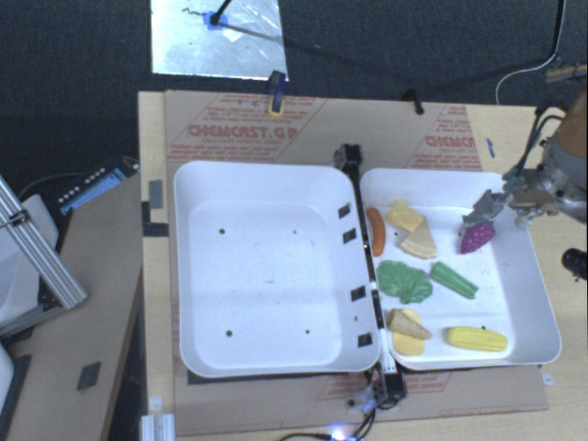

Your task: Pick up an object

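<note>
End effector [487, 208] hovering at the upper right of the right bin [537, 288], entering from the right edge; cannot tell how its grip is set. Purple grape bunch [477, 237] just below and slightly left of it, apparently touching or nearly touching the tip, not visibly gripped. Green pepper [454, 280] further below, a little left. Yellow corn cob [477, 339] well below, near the bin's front rim. Green leafy piece [404, 281] down and to the left. Two pale yellow wedges [412, 230] to the left, side by side, and one more tan-and-yellow piece [406, 325] far down-left. Orange carrot-like stick [376, 231] furthest left in that bin, beside the dividing rim. Counted: one grape bunch, one pepper, one corn cob, one leafy piece, one orange stick, three yellowish chunks. Left bin [266, 274] well to the left of the end effector. Both bins on the counter [239, 122]
</note>
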Motion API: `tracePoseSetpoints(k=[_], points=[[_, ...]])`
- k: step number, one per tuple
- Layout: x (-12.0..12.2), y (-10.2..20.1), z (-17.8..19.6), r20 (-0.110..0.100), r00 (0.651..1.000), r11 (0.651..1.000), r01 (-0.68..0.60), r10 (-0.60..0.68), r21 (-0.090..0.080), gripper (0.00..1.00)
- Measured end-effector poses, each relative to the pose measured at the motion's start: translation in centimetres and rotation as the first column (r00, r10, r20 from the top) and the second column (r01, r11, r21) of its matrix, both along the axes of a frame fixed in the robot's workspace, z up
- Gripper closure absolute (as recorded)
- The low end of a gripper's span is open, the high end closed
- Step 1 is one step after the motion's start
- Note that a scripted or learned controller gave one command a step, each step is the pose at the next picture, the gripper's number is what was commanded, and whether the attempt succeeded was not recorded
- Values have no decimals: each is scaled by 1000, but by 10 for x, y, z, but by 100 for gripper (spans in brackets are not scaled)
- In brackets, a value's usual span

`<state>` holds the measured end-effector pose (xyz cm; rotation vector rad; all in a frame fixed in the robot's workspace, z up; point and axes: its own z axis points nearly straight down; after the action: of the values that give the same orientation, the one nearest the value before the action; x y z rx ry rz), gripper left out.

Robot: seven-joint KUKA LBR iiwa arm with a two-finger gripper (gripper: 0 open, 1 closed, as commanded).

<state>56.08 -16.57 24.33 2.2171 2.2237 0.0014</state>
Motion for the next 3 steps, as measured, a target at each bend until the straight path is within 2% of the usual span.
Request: tracePoseSetpoints(k=[1, 2, 3], points=[[1, 0, 11, 3, 1000, 1000, -3, 3, 0, 100], [-1, -3, 150, 17, 1000, 1000, -2, 2, -5, 100], [46, 98, 22, -7, 1000, 1000, -11, 11, 5, 100]])
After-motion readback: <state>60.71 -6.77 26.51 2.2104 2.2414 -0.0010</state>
